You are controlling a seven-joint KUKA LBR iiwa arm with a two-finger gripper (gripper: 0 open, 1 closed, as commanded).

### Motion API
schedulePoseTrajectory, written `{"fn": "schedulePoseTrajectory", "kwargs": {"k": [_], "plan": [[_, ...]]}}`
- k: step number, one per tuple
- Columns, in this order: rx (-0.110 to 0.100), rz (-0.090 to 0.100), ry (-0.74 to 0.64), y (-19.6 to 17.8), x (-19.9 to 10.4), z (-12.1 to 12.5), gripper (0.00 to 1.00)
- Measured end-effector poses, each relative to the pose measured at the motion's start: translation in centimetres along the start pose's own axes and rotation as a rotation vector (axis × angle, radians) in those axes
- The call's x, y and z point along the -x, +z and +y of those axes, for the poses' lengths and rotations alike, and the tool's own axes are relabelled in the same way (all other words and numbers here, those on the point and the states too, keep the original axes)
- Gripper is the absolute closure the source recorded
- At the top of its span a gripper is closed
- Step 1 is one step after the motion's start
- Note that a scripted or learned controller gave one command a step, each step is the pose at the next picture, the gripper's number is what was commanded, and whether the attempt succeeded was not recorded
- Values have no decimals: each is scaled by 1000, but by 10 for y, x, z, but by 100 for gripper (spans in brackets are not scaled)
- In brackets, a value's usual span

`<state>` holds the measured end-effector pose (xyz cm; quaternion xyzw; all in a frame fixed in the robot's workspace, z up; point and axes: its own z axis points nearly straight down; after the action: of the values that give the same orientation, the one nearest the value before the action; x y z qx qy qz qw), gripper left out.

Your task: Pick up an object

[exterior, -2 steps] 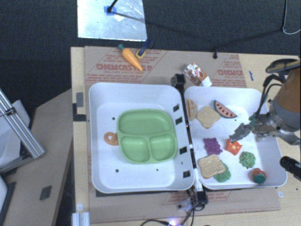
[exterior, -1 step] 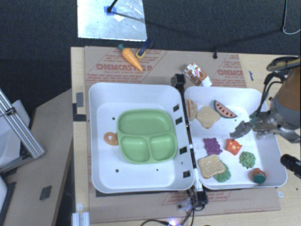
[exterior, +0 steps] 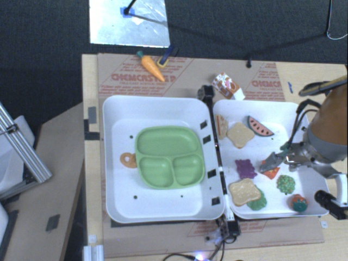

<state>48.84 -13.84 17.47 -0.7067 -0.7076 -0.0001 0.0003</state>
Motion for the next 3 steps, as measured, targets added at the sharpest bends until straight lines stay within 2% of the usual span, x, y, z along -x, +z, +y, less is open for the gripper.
{"fn": "schedulePoseTrajectory", "kwargs": {"k": [1,2,3], "plan": [[-2,1,0,45,-5,6,0],[14,-12,7,85,1,10,0],[29,-19,6,71,3,13,100]]}}
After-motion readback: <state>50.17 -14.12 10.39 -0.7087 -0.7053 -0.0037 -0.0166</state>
